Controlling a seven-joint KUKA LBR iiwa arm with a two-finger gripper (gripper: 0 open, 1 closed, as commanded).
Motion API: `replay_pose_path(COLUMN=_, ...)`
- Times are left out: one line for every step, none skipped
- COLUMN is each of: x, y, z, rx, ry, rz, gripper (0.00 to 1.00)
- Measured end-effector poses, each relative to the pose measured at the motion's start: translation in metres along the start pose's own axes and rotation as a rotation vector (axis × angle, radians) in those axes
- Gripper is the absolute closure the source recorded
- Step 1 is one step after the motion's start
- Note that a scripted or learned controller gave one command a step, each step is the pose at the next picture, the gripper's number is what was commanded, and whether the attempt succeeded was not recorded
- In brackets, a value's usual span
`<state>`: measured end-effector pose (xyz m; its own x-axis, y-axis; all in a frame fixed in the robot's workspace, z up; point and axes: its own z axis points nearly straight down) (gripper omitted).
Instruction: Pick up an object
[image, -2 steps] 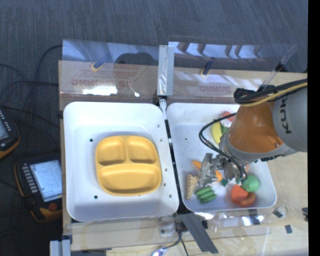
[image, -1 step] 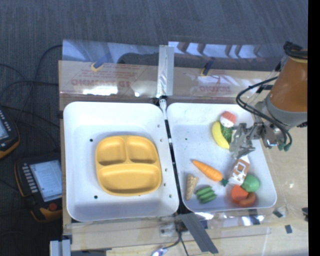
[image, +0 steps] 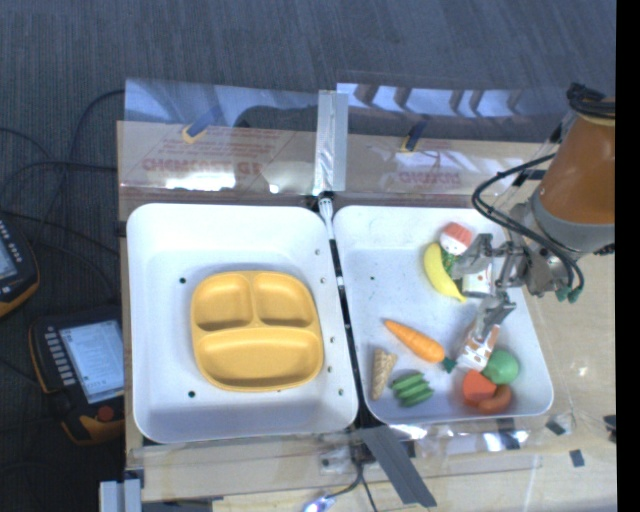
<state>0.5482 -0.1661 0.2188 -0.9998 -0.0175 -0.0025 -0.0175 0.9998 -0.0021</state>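
My gripper (image: 484, 330) hangs low over the lower right part of the right bin (image: 372, 250). Its tip sits on or just above a small orange and white item (image: 476, 353). A green ball (image: 502, 366) and a red tomato-like piece (image: 484, 392) lie right beside it. In the same bin there is a carrot (image: 415, 341) to the left of the tip. A yellow banana (image: 438, 273) and a red and white piece (image: 456, 238) lie further back. A cone (image: 381, 370) and a green vegetable (image: 409, 388) rest near the front wall.
The left bin (image: 160, 300) holds a yellow divided plate (image: 256, 328). The arm's orange band (image: 582, 170) and black cables (image: 500, 200) hang over the right bin's far right corner. Electronic devices (image: 80, 365) lie on the floor at the left.
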Motion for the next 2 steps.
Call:
replay_pose_path(x=0.013, y=0.045, z=0.116, rx=-0.003, ry=0.002, rz=0.084, gripper=0.00)
replay_pose_path(x=0.018, y=0.070, z=0.128, rx=0.002, ry=-0.011, rz=0.132, gripper=0.00)
